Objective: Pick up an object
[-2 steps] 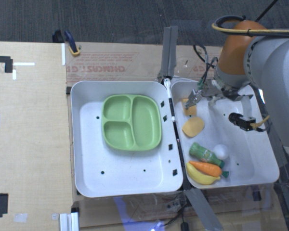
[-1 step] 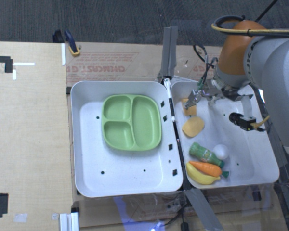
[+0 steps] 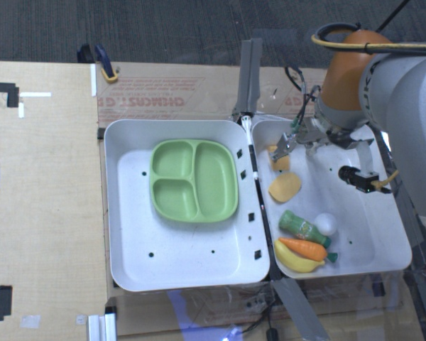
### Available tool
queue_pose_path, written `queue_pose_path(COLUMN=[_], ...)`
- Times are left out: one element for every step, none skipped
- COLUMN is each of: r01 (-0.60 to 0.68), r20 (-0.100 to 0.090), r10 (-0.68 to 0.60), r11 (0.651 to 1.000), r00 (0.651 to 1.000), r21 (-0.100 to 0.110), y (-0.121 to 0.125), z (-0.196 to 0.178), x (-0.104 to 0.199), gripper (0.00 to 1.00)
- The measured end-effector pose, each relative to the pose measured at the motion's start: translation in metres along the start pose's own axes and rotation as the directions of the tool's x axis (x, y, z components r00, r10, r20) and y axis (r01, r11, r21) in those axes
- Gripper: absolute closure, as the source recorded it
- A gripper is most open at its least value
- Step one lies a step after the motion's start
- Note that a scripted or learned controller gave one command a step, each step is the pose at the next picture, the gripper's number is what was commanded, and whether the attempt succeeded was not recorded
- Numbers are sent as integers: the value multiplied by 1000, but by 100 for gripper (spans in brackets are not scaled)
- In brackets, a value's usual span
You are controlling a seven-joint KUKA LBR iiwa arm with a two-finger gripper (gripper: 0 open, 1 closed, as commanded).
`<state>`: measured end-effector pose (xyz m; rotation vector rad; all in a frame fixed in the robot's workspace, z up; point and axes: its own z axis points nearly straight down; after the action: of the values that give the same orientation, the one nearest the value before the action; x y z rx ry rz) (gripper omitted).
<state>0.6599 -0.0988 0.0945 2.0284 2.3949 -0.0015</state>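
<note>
The end effector (image 3: pixel 282 148) hangs low over the far left corner of the right bin (image 3: pixel 383 261), its thin metal tip pointing down and leftward at a small orange-tan piece (image 3: pixel 280 163) that lies right under it, close to the wall between the bins. Whether the tip touches that piece, and how far the tool is spread, is too small to tell; nothing can be seen held in it.

That small piece looks like the nearest candidate for the pick, so the coming move probably turns on a short straight drop rather than a sideways reach. Just nearer the camera lies a flat, pale yellow oval like a potato slice (image 3: pixel 285 187), smooth and matte, its long axis slanting from near-left to far-right.

Further toward the near edge sit a green bottle-like piece (image 3: pixel 299 225) lying slantwise, a white ball (image 3: pixel 326 224) touching it, an orange carrot (image 3: pixel 304 248) and a yellow banana (image 3: pixel 296 259) pressed together, both lying roughly across the bin. All look like glossy plastic toys.

The left bin (image 3: pixel 128 247) holds a green divided plate (image 3: pixel 194 180) with three compartments, well apart from the arm.
</note>
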Motion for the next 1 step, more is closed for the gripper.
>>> queue_pose_path(r01=[70], r20=[-2], r10=[-70], r11=[998], r00=[998], r21=[3], y=[-9], z=[3], x=[3], gripper=[0])
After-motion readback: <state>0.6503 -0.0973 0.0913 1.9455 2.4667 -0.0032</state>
